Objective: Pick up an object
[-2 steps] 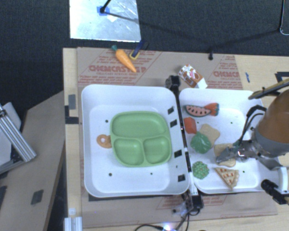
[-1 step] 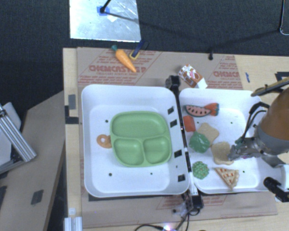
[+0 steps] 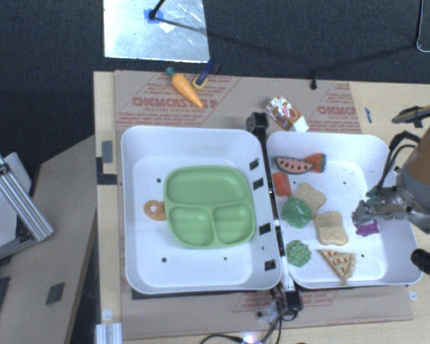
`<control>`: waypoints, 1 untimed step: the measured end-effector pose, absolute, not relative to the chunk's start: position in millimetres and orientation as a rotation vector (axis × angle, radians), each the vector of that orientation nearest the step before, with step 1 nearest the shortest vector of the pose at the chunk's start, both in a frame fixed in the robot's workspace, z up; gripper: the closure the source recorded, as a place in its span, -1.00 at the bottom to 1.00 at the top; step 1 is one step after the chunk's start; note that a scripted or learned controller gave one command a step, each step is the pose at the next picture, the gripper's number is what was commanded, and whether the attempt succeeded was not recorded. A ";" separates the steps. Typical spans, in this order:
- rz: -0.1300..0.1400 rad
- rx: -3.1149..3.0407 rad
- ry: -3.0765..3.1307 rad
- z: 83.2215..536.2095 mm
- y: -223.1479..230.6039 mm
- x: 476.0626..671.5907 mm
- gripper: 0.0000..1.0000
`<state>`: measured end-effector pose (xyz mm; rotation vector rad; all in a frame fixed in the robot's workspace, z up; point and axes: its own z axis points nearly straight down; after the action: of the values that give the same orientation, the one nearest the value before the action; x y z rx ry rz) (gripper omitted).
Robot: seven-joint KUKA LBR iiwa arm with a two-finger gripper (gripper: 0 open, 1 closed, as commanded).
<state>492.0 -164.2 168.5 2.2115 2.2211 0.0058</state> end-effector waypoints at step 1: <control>0.006 2.210 2.222 222.4 -164.6 494.2 1.00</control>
<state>494.2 -164.6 222.4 2.2104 2.2219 0.0060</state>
